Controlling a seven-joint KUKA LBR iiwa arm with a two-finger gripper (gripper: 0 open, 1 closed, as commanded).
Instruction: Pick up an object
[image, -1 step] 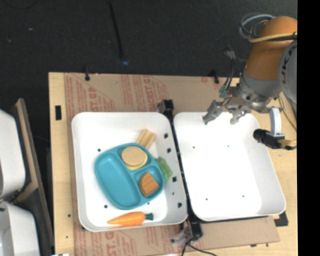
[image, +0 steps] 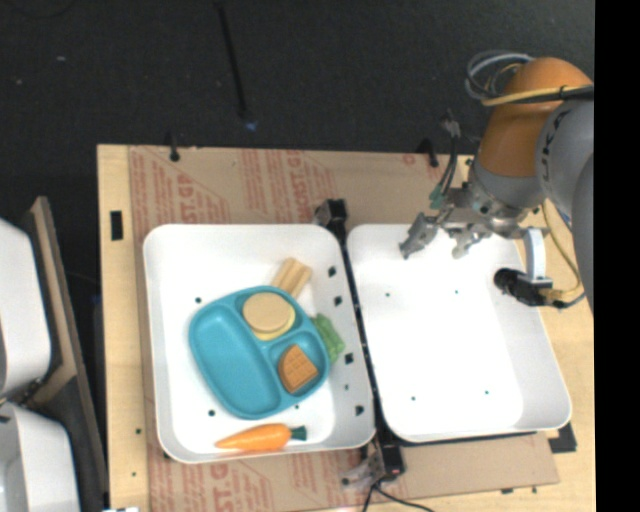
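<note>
My gripper (image: 438, 246) hangs over the far edge of the right bin (image: 500, 400), its two fingers spread open with nothing between them. All the objects lie in the left bin (image: 165, 300). A blue divided tray (image: 235, 365) sits in its middle, with a round tan cookie (image: 270, 313) and a brown waffle piece (image: 297, 369) on it. A pale wooden block (image: 292, 275) leans at the tray's far edge. A green leafy piece (image: 329, 338) lies against the tray's right side. An orange carrot (image: 260, 437) rests near the bin's front wall.
The bins meet at a black-clipped seam (image: 352, 330). Cardboard covers the bench (image: 230, 190) behind both bins. The arm's grey and orange wrist (image: 515, 140) stands above the right bin's far right corner.
</note>
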